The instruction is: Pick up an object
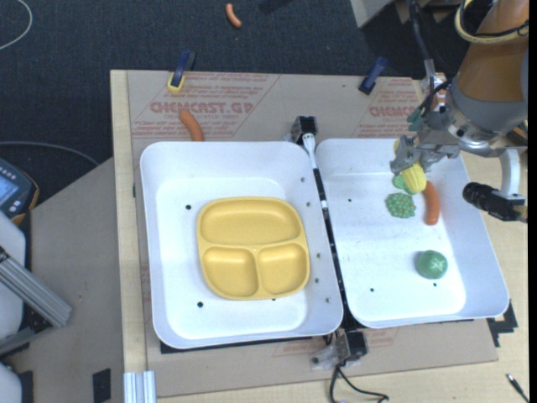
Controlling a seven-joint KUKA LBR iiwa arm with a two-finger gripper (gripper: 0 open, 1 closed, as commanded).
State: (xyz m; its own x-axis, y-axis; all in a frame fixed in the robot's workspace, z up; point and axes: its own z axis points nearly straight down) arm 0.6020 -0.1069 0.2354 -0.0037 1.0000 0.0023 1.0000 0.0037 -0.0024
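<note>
Here the claw [413, 168] sits low in the right bin [369, 250], closed around a yellow corn cob [413, 178], just above the broccoli [400, 206] and beside a carrot [431, 204].

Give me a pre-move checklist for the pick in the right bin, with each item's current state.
1. Gripper over the right bin: ok.
2. Gripper lined up with the yellow corn: ok, directly above it.
3. Corn between the fingers: cannot tell.
4. Space around the corn: not ok, the broccoli and orange carrot lie close beside it.
5. Green ball out of the way: ok, apart toward the bin's near end.
</note>
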